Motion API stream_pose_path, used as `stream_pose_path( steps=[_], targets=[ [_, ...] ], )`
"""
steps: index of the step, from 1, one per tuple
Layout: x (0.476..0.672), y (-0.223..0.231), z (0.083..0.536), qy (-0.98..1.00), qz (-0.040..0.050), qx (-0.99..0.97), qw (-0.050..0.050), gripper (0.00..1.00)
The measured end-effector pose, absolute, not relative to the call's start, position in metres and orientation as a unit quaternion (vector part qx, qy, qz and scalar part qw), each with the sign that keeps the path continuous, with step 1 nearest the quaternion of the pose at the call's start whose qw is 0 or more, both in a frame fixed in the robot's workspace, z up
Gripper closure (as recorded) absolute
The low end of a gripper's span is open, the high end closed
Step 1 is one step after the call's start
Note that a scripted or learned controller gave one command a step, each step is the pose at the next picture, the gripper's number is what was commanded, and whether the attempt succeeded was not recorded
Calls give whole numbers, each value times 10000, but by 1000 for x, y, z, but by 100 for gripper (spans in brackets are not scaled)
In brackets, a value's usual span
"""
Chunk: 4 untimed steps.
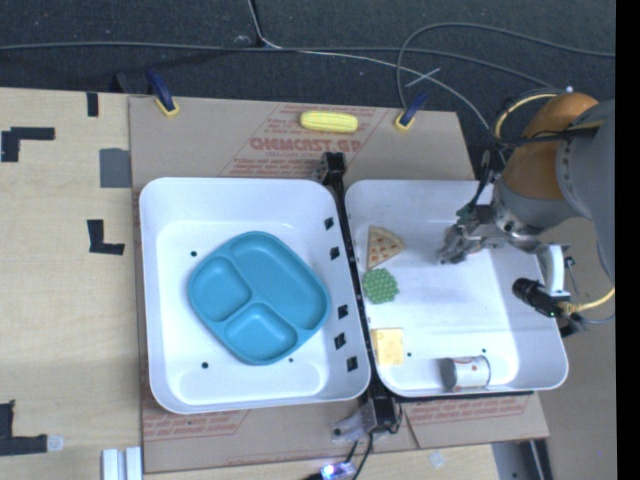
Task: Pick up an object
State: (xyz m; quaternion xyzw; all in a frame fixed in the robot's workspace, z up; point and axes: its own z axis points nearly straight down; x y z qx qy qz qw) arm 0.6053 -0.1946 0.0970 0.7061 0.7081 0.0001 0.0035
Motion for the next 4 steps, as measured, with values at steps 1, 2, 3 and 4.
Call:
stream_pose_path(
  steps=[1,2,3,4],
  targets=[
    [611,-200,142,7074,8,7068,16,100],
    [604,-205,202,7072,7,7070,18,100],
    [605,-205,219,7075,4,7067,8,100],
    [603,-158,227,7090,4,7052,-5,100]
  ],
)
